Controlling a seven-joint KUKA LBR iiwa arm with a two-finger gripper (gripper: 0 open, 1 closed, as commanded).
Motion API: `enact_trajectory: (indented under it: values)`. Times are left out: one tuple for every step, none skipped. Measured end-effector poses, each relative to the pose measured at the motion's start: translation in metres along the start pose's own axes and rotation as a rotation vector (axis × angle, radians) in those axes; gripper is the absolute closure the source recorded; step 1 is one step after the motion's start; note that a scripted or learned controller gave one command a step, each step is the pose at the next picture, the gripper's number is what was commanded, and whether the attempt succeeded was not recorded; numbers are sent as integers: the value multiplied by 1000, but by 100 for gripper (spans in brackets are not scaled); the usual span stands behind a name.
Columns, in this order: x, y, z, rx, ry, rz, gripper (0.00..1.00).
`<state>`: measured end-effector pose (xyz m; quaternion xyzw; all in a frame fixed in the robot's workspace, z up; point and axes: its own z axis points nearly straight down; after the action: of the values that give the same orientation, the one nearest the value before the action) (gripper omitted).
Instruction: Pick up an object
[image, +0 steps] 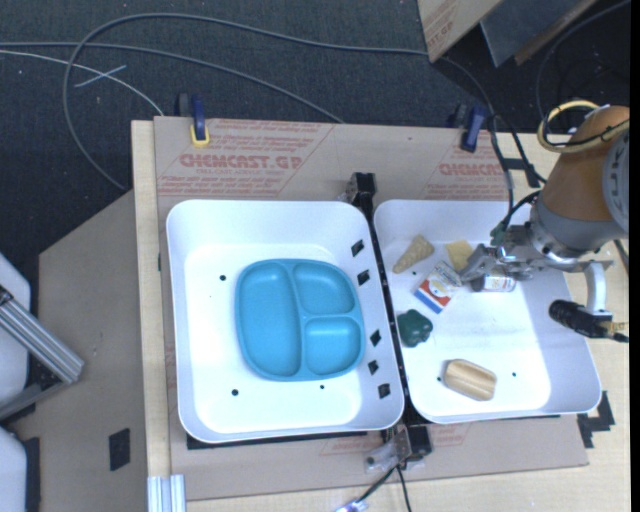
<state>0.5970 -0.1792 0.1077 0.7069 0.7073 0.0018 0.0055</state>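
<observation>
Your left bin (190, 300) holds a blue divided plate (300, 318). In the right bin (560, 380), the green piece (413, 327), red-and-white packet (434, 294) and bread roll (469, 379) lie ungrasped; the gripper (487, 268) hovers near the packet, jaw state unclear.

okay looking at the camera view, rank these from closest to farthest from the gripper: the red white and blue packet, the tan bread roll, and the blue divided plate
1. Red, white and blue packet, right bin, just left of the gripper.
2. Tan bread roll, right bin's front edge.
3. Blue divided plate, centre of the left bin.
</observation>
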Motion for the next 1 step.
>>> enact_trajectory:
  values:
    - [0,4,0,-11,-2,-1,0]
